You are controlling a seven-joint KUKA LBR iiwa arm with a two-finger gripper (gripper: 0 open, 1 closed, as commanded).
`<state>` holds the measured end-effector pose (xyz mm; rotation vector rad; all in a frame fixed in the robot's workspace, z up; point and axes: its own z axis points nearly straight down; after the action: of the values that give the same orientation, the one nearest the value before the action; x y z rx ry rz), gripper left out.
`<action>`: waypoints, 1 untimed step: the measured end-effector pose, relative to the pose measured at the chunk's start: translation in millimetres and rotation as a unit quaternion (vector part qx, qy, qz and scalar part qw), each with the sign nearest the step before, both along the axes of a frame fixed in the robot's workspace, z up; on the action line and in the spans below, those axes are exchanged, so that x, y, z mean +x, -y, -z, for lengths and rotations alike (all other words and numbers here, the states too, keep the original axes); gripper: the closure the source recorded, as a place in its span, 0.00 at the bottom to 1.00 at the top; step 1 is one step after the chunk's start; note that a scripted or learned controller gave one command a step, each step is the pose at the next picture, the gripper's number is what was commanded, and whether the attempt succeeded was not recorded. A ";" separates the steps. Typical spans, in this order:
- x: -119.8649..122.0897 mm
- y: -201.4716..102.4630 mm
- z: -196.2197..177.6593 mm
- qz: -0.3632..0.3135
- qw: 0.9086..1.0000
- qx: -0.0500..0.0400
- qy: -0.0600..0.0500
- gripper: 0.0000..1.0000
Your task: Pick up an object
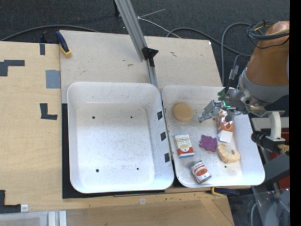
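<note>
The pincer hangs low over the right bin, near its top right side. Its two grey fingers point to the left and sit a little way apart. Nothing is between them. They do not touch any of the things in the bin.

Just to the left of the pincer lies a round tan disc, like a small cookie. It is close to the fingertips but not touching them. Just to the right of the pincer and a bit lower is an orange and white packet, lying flat close under the wrist. Below the pincer is a small purple lumpy thing. Next to that, further right, is a pale tan lump that looks like a bit of bread. Below and left of the pincer is a little white and yellow box. Further down still is a small red and white can, lying on its side.

The left bin is well to the left of the pincer, touching the right bin along one side.

The arm comes in from the right. Its orange part is up high, and the grey wrist bends down and left toward the bin.
</note>
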<state>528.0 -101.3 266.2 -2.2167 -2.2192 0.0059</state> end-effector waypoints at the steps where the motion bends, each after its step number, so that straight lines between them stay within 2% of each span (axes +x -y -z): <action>1: 0.8 0.1 -2.5 -0.001 1.000 0.000 0.002 0.00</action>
<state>528.7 -101.4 268.7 -2.2185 -2.2232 0.0012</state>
